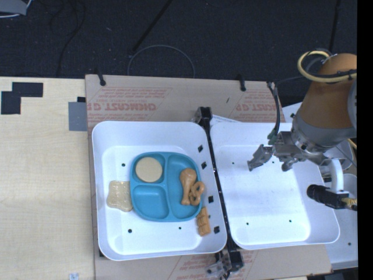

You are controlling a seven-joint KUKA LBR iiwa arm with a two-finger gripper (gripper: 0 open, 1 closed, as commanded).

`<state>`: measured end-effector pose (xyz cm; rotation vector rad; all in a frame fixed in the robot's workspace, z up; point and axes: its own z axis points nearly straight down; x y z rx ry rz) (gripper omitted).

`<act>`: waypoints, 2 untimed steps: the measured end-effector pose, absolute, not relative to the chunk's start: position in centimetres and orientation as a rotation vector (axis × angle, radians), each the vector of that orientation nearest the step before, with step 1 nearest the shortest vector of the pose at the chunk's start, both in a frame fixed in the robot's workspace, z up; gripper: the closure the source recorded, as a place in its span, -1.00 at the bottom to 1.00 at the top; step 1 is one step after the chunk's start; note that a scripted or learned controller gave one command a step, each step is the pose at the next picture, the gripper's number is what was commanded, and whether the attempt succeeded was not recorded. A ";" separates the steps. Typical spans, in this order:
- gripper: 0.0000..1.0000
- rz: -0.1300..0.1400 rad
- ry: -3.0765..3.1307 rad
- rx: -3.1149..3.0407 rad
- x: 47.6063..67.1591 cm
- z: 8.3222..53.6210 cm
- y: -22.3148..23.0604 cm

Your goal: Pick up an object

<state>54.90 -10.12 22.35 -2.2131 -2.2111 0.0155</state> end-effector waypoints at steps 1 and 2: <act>-1.00 0.003 -2.220 -2.218 55.2 23.0 -10.1; -1.00 0.009 -2.216 -2.215 54.7 16.7 -9.6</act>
